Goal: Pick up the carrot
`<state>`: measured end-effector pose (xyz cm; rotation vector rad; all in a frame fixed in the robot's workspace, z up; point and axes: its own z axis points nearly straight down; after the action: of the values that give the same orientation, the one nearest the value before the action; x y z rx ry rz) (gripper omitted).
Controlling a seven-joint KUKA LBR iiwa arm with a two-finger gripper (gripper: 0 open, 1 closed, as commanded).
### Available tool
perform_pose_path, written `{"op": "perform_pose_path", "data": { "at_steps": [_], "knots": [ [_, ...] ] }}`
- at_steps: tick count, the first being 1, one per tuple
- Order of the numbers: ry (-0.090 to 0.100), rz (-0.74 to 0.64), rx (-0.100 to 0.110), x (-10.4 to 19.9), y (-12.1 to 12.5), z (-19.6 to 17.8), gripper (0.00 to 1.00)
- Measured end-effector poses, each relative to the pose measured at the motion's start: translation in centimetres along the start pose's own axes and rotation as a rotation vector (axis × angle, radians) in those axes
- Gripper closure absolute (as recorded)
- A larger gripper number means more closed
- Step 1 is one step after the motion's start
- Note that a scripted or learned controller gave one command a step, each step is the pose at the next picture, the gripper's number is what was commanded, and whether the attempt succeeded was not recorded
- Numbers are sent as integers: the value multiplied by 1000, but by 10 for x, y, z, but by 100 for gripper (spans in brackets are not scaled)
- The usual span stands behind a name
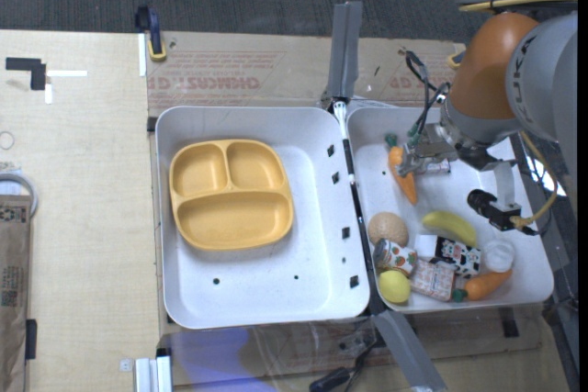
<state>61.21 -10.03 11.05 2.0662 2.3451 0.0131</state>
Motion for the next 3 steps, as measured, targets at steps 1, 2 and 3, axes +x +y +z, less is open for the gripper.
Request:
{"op": "perform_pose_path", "data": {
  "at_steps": [1,2,3],
  "knots": [
    [0,0,2,0,-1,1,0],
    [4,-175,5,-18,3,11,0],
    [-1,-172,0,-21,4,0,100]
  ]
}}
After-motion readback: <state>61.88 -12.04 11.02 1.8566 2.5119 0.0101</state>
